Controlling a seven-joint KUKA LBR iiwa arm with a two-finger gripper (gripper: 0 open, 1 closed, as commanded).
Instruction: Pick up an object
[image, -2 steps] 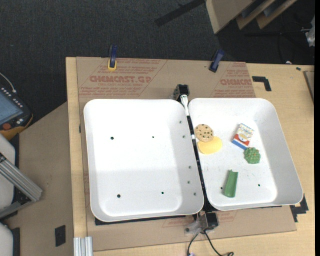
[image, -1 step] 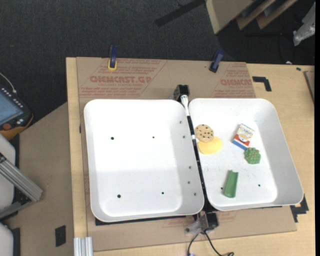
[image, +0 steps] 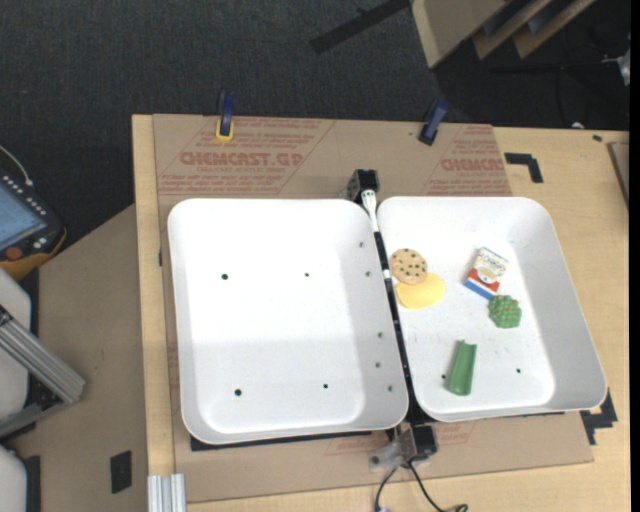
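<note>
The right bin holds several small objects. A round tan cookie with dark chips lies near the bin's left wall, touching a yellow piece just below it. A small white, red and blue carton sits toward the right, with a green broccoli-like lump below it. A green cylinder lies lower in the bin, tilted slightly.
The left bin adjoins the right one along a black divider strip. Both rest on a cardboard-covered bench held by blue clamps. Dark floor surrounds the bench, and metal framing stands at the left.
</note>
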